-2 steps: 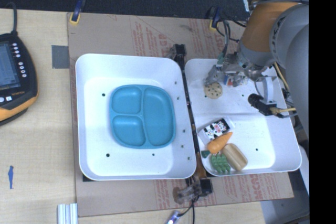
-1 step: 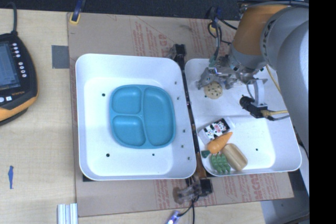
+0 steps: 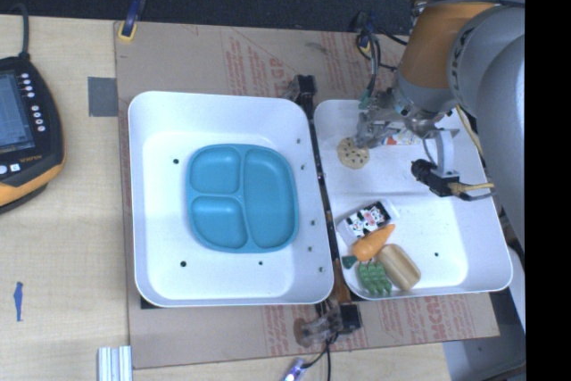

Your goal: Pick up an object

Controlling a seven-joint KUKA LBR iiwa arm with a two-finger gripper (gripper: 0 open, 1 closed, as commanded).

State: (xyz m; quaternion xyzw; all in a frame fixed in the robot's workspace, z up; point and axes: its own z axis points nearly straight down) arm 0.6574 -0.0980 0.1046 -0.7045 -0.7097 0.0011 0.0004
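My gripper [image 3: 368, 135] hangs over the far left part of the right bin [image 3: 446, 227], just above and right of a round tan cookie [image 3: 353, 153]. Nothing shows between the fingers, and their spread is too small to read. Near the bin's front left lie a black-and-white patterned block [image 3: 367, 217], an orange carrot [image 3: 375, 242], a tan bread roll [image 3: 400, 266] and a small green vegetable [image 3: 376, 279].
The left bin [image 3: 161, 192] holds a blue divided plate [image 3: 242, 196]. A black and orange teach pendant [image 3: 22, 134] lies on the bench at far left. The arm's grey body covers the right bin's far right corner.
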